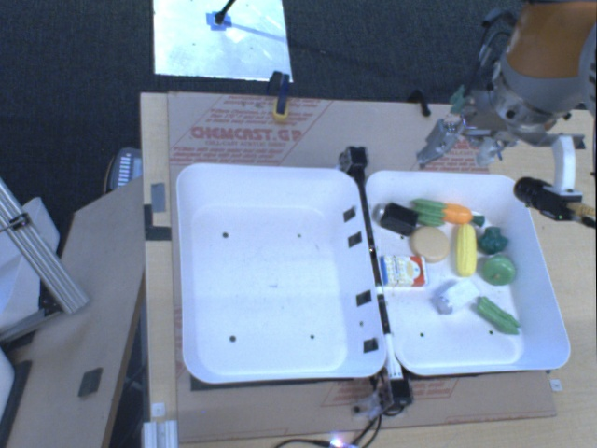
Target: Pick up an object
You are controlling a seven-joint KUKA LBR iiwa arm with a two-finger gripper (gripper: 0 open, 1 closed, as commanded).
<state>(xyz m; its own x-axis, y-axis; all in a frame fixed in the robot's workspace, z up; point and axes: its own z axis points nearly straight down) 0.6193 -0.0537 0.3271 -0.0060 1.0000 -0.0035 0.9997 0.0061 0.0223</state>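
Observation:
My gripper hangs above the bench just beyond the far rim of the right bin; its fingers are spread open with nothing between them. In that bin lie a black block, a green vegetable, an orange carrot, a tan round disc, a yellow corn cob, a dark green broccoli piece, a green ball, a red and white packet, a small white-grey object and a green pod. All of them sit below and in front of the gripper, apart from it.
The left bin adjoins the right one along a row of black clips. A cardboard sheet underlies both bins. A shiny plate lies on the dark floor beyond, and a small yellow and blue object stands at the cardboard's far edge.

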